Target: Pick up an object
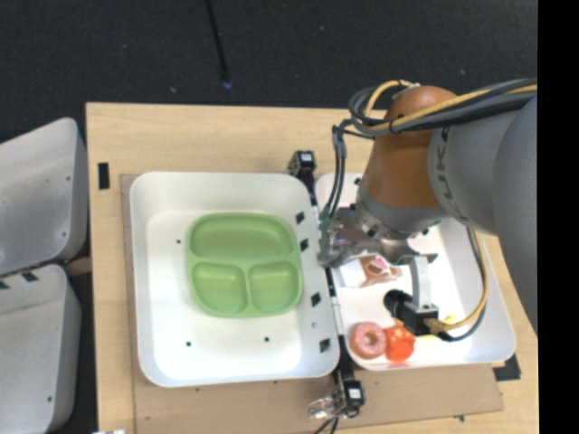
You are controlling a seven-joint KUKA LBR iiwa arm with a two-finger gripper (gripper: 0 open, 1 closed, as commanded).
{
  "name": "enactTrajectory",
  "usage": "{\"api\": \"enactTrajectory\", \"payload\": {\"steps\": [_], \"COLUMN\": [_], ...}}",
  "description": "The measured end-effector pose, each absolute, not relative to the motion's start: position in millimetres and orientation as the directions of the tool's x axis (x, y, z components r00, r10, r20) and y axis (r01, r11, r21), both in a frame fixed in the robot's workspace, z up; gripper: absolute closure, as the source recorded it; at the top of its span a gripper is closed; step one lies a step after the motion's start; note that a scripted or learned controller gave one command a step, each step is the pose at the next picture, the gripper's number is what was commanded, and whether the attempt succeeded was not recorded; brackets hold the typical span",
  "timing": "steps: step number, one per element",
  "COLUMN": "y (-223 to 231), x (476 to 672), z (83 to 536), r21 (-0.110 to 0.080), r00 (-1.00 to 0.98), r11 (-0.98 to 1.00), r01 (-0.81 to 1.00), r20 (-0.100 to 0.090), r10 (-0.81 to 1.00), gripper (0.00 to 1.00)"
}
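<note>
In the right bin (488, 328) the arm's orange band and grey wrist hang low over the bin's left part, hiding my gripper's fingertips (373, 259). Just under the wrist a small white and brown object (374, 267) peeks out; whether it is gripped cannot be made out. A pink frosted donut (367, 339) lies near the bin's front edge. A red-orange object (399, 343) touches the donut's right side.
The left bin (154, 333) holds a green divided plate (244, 263) in its middle. A black part on the arm's cable (409, 309) hangs just above the donut and the red object. Small clamps sit along the wall between the bins.
</note>
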State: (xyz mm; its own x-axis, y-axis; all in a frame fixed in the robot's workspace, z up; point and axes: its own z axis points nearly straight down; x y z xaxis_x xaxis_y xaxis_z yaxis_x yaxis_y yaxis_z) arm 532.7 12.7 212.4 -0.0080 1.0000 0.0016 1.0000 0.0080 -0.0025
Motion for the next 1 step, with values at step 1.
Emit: {"api": "enactTrajectory", "payload": {"steps": [1], "y": [54.7], "x": [531.4], "z": [216.5], "r21": [-0.004], "r00": [-0.008], "r11": [0.008], "r01": [1.0], "r20": [0.0], "r10": [1.0], "gripper": [1.0]}}
